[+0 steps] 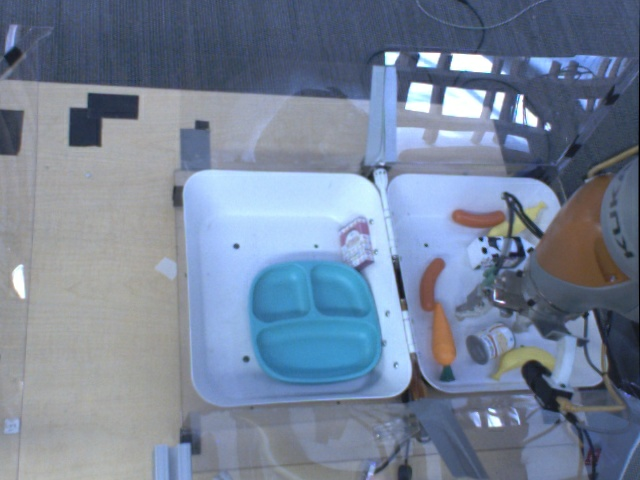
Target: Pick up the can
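A pale wooden bench [90, 298] with black square markings [100, 118] meets dark grey ribbed carpet [200, 18], where a thin white cable [470, 13] loops.

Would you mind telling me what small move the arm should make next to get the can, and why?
Probably shift the gripper slightly toward the near wall, then lower it: the can lies on its side just below it, untouched, beside the banana.
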`<action>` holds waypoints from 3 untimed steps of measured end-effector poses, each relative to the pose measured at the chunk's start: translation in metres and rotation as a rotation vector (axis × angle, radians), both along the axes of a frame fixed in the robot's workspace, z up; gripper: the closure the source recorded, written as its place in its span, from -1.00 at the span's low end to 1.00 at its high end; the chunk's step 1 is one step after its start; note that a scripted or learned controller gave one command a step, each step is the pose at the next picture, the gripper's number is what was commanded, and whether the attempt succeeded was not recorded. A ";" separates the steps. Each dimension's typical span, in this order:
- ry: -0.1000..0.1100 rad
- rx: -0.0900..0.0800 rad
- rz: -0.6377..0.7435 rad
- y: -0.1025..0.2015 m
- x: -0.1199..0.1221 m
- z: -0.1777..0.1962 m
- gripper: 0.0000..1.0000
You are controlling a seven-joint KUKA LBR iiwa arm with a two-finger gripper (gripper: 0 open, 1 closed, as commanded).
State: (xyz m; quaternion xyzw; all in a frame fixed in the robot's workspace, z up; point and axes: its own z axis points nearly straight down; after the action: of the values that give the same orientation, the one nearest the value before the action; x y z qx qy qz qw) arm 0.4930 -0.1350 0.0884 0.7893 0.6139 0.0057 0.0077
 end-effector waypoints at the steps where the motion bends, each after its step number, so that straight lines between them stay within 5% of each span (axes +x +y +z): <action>1: 0.001 0.003 -0.034 0.000 0.000 0.000 -1.00; 3: 0.003 0.008 -0.059 -0.001 0.000 0.000 -1.00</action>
State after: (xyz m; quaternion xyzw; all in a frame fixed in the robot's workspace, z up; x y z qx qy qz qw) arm 0.4928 -0.1361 0.0882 0.8072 0.5903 0.0066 0.0037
